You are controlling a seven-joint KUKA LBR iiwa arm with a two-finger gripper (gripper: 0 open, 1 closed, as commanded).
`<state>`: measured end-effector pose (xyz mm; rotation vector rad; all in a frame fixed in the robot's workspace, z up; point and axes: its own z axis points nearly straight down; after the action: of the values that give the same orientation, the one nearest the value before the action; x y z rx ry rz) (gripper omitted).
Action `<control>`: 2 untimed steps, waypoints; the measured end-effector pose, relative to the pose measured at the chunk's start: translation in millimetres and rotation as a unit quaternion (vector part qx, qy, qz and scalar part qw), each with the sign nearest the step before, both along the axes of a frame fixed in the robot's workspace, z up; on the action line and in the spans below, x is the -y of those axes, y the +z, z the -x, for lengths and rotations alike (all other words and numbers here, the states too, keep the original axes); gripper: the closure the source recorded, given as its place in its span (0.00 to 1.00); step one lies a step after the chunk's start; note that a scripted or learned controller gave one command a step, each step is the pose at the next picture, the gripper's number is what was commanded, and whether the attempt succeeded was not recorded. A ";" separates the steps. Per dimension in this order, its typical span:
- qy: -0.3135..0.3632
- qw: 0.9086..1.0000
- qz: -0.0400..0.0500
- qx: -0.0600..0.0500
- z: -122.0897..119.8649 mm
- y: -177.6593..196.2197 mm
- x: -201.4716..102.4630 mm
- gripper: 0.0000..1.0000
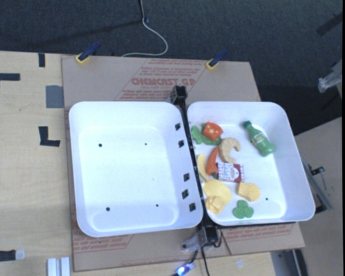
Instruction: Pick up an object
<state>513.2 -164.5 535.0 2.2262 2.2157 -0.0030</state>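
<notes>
Green bottle [258,138] lies tilted in right bin [296,171], near toy food pile [221,171]; claw state: cannot tell.

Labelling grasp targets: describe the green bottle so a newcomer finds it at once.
Start at the right bin, the one holding the pile of small toys. Look to its upper right part, where the green bottle lies on its side, apart from the cluster. It is the sole bottle shape, with a dark cap and a yellowish label; the other green pieces are flatter and sit at the bin's left and bottom.

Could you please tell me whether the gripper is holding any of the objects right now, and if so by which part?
Nothing is held: the green bottle and the other toys lie loose in the right bin.
</notes>
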 end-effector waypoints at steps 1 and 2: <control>0.006 1.000 -0.003 -0.005 20.3 -109.8 -102.2 1.00; 0.003 1.000 0.000 0.006 -3.4 4.7 -104.9 1.00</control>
<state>516.6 -59.6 539.6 2.2127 2.2176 0.0102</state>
